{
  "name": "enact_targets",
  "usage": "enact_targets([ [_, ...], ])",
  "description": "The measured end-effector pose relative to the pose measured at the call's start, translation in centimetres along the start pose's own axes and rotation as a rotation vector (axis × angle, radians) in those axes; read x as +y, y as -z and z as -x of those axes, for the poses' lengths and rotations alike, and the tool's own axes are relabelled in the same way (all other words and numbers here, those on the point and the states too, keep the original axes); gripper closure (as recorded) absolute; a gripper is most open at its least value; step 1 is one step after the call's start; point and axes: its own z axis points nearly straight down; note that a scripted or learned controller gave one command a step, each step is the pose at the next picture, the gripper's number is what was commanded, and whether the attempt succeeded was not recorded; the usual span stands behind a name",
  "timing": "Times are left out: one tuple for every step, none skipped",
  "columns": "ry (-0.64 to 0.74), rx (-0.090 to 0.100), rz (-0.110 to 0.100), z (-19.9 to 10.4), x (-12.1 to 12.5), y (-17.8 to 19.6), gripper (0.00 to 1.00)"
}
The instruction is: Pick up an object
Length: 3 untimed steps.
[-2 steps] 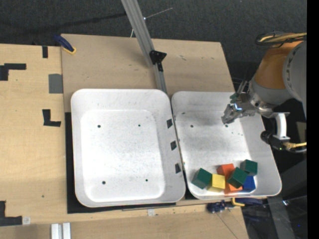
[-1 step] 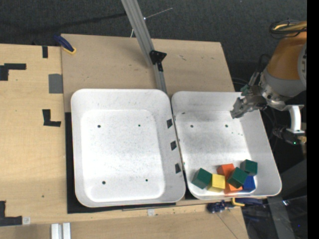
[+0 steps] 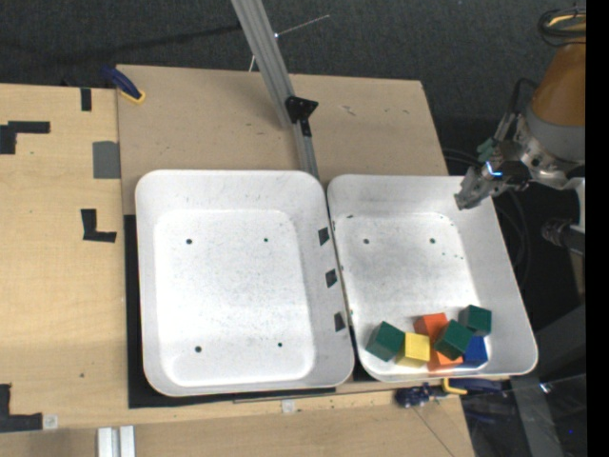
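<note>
Several small blocks lie clustered in the near right corner of the right bin [image 3: 400, 255]: a green block [image 3: 385, 340], a yellow block [image 3: 416, 348], an orange block [image 3: 431, 325], another green block [image 3: 456, 338], a third green block [image 3: 478, 319] and a blue block [image 3: 476, 351]. My gripper [image 3: 470, 192] hangs at the far right rim of that bin, well away from the blocks, with nothing seen in it.
The left bin [image 3: 233, 274] sits beside the right one. A slanted metal pole [image 3: 276, 65] with a black clamp runs down to the gap between the bins. Cables and the arm's base crowd the right side.
</note>
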Motion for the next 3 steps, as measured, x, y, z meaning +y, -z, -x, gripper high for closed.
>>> enact_targets([
  [0.004, 0.004, -0.005, -5.4, -1.2, 0.7, 1.0],
  [0.004, 0.004, -0.006, -10.4, -2.5, 1.1, 1.0],
  [0.005, 0.004, -0.008, -15.8, -3.9, 1.3, 1.0],
])
